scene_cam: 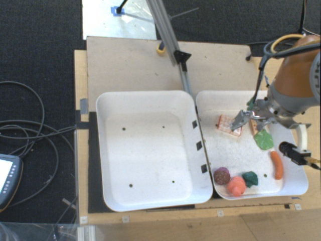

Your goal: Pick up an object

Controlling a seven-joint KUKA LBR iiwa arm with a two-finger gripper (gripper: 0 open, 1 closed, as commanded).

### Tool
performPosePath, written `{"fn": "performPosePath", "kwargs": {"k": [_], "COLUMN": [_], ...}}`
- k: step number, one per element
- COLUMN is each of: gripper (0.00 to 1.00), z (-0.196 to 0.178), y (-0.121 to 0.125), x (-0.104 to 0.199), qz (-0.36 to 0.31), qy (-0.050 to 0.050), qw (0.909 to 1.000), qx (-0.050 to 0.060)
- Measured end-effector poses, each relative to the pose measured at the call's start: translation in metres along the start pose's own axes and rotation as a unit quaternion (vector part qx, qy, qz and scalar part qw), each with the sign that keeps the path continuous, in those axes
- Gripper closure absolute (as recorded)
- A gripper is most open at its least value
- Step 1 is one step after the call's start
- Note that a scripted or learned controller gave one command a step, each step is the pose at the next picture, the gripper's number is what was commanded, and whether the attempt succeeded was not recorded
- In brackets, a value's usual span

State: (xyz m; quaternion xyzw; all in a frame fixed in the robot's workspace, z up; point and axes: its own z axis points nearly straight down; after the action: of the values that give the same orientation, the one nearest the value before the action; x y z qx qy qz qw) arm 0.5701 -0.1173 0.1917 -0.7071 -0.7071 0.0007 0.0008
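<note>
My gripper (252, 120) hangs low over the upper part of the right bin (210, 102), and its fingers stand apart, so it is open. A red and white packet (228, 124) lies just left of the left finger (241, 119). A small orange-brown piece (253, 128) shows between the fingers, below the tips. A green lump (264, 140) lies just below the gripper. Further toward the front lie an orange carrot-like stick (277, 165), a purple ball (221, 175), a pink lump (236, 186) and a dark teal piece (250, 178).
The left bin (145, 102) sits beside the right one, with a shared wall carrying black clips (199, 145). A grey pole (168, 29) slants down from the top to the bins' back edge. Cables lie on the floor at left.
</note>
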Motion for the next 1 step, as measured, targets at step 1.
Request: {"fn": "performPosePath", "kwargs": {"k": [1], "gripper": [0.00], "z": [0.0612], "y": [0.0054], "x": [0.0010], "qz": [0.000], "qy": [0.000], "qw": [1.0000], "qx": [0.001]}}
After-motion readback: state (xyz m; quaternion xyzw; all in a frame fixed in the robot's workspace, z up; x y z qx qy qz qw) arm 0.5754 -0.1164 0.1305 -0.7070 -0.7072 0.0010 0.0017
